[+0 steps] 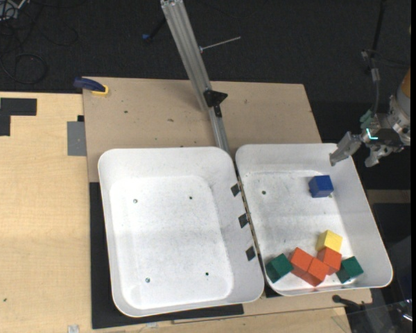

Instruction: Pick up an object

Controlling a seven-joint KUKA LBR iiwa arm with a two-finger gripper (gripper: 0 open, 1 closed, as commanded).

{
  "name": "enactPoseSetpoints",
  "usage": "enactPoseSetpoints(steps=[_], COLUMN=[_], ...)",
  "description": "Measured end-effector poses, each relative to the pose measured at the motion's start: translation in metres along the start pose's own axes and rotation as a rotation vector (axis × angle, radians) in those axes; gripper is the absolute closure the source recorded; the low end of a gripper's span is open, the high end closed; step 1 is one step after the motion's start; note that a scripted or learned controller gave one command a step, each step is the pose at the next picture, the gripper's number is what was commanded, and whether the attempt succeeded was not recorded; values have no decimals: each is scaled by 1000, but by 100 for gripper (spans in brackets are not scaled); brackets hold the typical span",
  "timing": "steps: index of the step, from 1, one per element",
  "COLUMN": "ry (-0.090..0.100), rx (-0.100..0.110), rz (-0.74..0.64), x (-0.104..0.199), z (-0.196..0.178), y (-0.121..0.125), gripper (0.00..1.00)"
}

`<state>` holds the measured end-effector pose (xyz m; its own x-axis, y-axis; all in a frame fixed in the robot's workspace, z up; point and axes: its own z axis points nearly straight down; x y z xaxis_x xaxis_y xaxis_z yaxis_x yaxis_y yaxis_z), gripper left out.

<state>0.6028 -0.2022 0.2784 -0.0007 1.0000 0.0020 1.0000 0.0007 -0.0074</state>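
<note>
Open fingers [358,151] above right bin [374,214], blue cube [321,186] nearby

A pale wooden counter [28,207] fills the left side, with black shapes [10,113] and a grey patch [75,137] marked on it. A browner board [166,113] lies further right, with a black mat [96,255] showing at its near left. A blue and yellow clamp [91,85] sits at the board's far left corner. A slanted aluminium rail [191,54] rises from the board's middle. Beyond lies dark floor [90,26] with cables [7,5] at far left.
</note>
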Motion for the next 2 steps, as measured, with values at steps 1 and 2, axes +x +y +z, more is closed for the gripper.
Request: enactPoseSetpoints(steps=[1, 2], ry=[-2, 0], rx=[-4, 1], rz=[-3, 0], x=[0, -1], z=[-3, 61], y=[1, 3], gripper=[0, 0])
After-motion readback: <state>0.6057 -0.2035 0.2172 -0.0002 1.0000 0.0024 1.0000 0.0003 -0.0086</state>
